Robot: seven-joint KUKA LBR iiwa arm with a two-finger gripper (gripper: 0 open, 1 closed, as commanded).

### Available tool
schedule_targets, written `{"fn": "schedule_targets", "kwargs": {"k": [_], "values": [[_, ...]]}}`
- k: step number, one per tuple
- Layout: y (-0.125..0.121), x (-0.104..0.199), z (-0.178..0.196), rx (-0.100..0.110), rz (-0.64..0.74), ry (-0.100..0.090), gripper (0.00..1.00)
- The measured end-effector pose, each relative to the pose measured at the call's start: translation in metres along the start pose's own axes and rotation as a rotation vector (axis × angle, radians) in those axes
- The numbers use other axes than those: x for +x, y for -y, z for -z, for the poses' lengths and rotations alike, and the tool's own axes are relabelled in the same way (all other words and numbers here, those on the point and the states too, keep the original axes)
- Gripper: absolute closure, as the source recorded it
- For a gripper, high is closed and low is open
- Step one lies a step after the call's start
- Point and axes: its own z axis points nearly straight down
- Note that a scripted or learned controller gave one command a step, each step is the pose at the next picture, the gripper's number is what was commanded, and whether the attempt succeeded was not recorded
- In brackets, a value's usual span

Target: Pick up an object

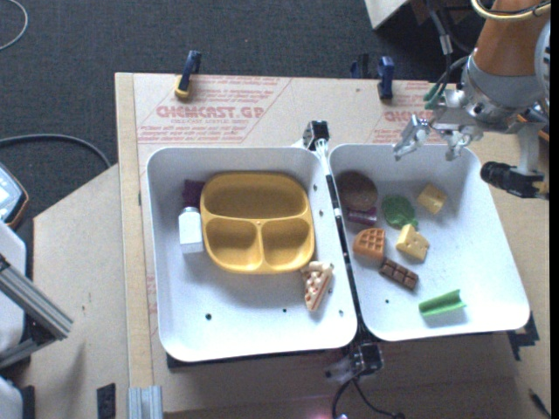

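Observation:
My gripper (431,141) hangs open over the far rim of the right bin (498,260), nothing between its fingers. Below it in that bin lie a pale yellow cube (431,199), a green round piece (400,210), a cheese wedge (413,243), a waffle (369,243), a brown round cookie (356,190), a chocolate bar (399,274) and a green stick (441,303). The left bin (166,312) holds a yellow divided plate (257,221), a white bottle (190,230), a dark purple piece (193,189) and a pie slice (317,285).
Blue clamps (187,74) (385,77) grip the board's far edge. A black clip (316,133) sits where the two bins meet at the back. A black fitting (502,177) juts out at the right bin's far right corner.

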Motion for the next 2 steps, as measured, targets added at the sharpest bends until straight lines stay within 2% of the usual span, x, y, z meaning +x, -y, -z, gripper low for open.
{"fn": "schedule_targets", "kwargs": {"k": [1, 2], "values": [[-0.002, 0.0, 0.008, -0.014, 0.002, 0.002, 0.0], [-0.008, 0.002, -0.036, -0.009, 0.004, 0.001, 0.0]]}}
